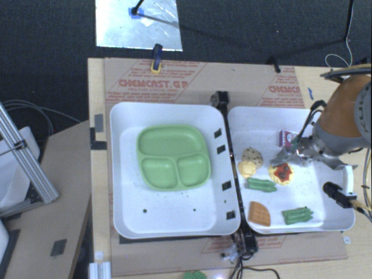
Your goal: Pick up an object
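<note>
Camera view: gripper low over the toy pizza

From my seat, the gripper [289,154] sits just above the pizza slice [281,172] in the right bin [261,116], beside the cookie [252,154]. Whether its fingers are apart or together I cannot tell. I judge the slice light, stiff and slick plastic; pinching across its thin edges looks best

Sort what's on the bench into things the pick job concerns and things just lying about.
Job:
- end effector, over the right bin
- pizza slice, nearest it
- cookie
- yellow piece
- green beans
- waffle
- second green piece
- purple item

Lying about:
- green tray in the left bin
- foil sheet
- yellow clamp
</note>
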